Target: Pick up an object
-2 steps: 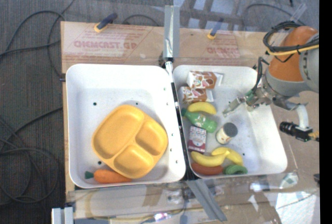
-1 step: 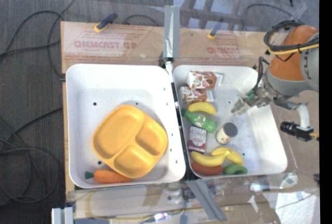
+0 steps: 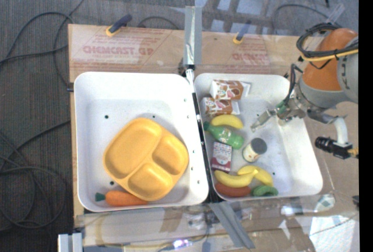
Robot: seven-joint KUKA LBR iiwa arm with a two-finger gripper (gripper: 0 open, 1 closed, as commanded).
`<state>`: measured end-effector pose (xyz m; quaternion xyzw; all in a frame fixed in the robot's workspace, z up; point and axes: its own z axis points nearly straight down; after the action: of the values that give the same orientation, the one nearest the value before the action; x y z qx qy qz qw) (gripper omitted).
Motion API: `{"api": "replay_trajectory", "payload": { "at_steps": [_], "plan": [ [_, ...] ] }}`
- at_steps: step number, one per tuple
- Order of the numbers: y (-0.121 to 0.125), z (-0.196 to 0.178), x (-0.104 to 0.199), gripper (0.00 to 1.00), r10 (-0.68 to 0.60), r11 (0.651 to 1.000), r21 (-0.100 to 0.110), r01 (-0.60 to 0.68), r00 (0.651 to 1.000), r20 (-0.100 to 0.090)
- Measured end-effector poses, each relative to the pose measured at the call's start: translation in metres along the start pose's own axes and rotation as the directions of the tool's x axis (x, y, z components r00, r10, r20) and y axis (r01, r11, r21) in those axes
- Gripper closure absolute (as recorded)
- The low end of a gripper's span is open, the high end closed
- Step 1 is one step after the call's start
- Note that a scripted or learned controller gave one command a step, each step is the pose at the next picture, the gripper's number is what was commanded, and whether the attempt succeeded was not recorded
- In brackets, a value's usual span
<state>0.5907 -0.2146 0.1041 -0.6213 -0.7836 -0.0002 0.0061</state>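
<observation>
The gripper hangs with fingers spread, nothing between them — the small can lies just below, apart.

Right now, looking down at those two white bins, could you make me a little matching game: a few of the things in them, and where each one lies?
Things:
1. Yellow divided plastic tray
2. Orange toy carrot
3. Green plastic bottle
4. Small round can

Places:
A. Left bin, front edge
B. Right bin, near its middle
C. Middle of the left bin
D. Right bin, close to the divider

Pairs: 1-C, 2-A, 3-D, 4-B
</observation>
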Motion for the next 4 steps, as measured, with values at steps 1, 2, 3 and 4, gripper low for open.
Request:
{"api": "replay_trajectory", "payload": {
  "at_steps": [1, 2, 3, 4],
  "plan": [
    [-0.028, 0.015, 0.039, 0.0, -0.114, 0.993, -0.016, 0.115, 0.993, 0.024],
    [-0.027, 0.008, 0.042, 1.0, -0.115, 0.993, -0.014, 0.115, 0.993, 0.017],
    [-0.007, -0.123, 0.086, 1.0, -0.064, 0.998, 0.0, 0.064, 0.998, 0.009],
    [-0.007, -0.122, 0.086, 0.0, -0.064, 0.998, 0.001, 0.064, 0.998, 0.009]
  ]
}}
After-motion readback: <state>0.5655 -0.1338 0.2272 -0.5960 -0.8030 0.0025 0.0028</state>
